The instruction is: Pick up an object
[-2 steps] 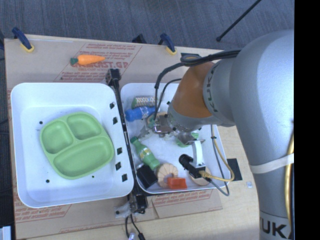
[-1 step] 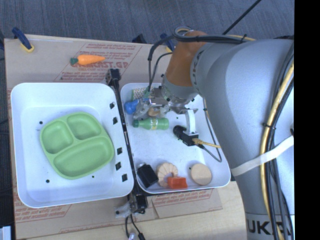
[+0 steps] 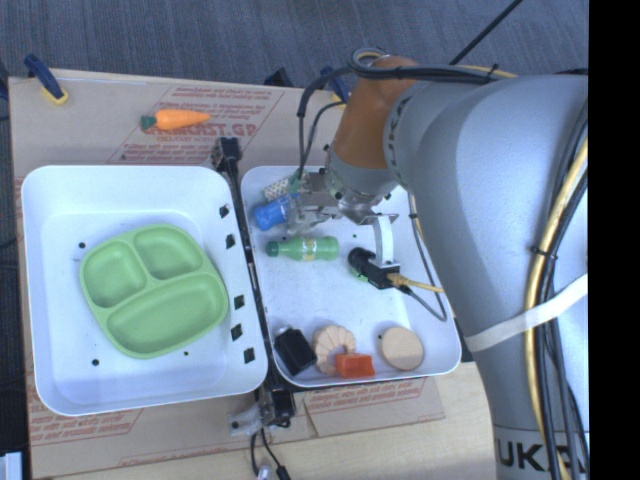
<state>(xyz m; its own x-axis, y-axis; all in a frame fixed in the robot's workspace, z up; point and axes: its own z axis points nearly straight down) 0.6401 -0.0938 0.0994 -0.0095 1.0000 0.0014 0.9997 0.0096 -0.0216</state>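
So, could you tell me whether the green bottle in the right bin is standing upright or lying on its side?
Lying on its side: the green bottle stretches lengthwise across the right bin's floor, cap end pointing left.

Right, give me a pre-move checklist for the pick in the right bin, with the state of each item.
1. Hand is over the right bin: ok, it sits at the bin's far end.
2. A target lies close by: ok, the blue object and green bottle lie next to it.
3. Something is between the fingers: cannot tell, the wrist hides them.
4. Green bottle is free of neighbours: ok, white floor shows all round it.
5. Near-edge items are apart: not ok, the black block, shell-shaped piece and orange block crowd together.
6. Left bin has room: ok, it holds the green divided plate.
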